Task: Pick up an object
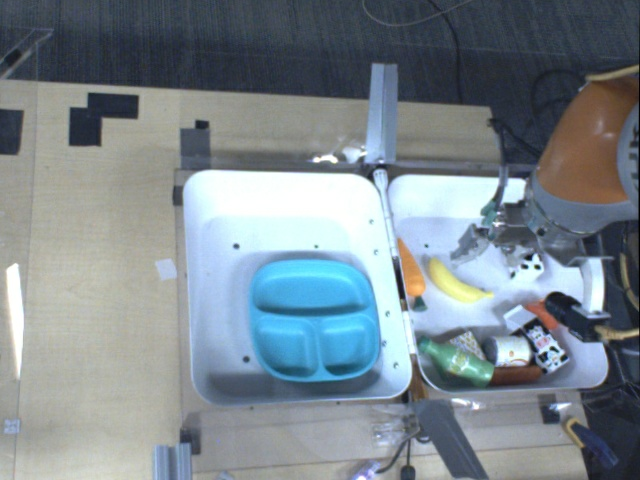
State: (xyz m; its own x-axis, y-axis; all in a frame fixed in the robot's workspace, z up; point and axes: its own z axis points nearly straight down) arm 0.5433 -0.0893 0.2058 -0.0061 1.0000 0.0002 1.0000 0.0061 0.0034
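Step in hand: the approach, I'd judge. The gripper [478, 245] sits low over the right bin [440, 203], in its upper middle part, w/ the grey arm and orange band coming in from the right. Whether it's wide or narrow I can't tell from this angle, so no claim of a hold.

Nearest candidate is the banana [458, 280], lying flat just below and left of the gripper, near it but apart as far as I can see. The carrot [411, 268] lies along the bin's left wall, close beside the banana's left end.

Next move, as I read it: line up over the banana's middle, drop straight down and close across its narrow width. The curved skin could slip, and the carrot leaves little room on that side.

Count:
- bins: 2, the left bin [225, 218] and the right
- blue divided tray [315, 318]: 1, in the left bin
- banana 1, carrot 1
- green bottle [455, 360]: 1, on its side by the near wall
- small can [510, 350]: 1, just right of the bottle
- black-and-white spotted pieces: 2, a small cube [528, 264] right of the gripper and a box [547, 348] in the near right corner — other bits there too jumbled to count
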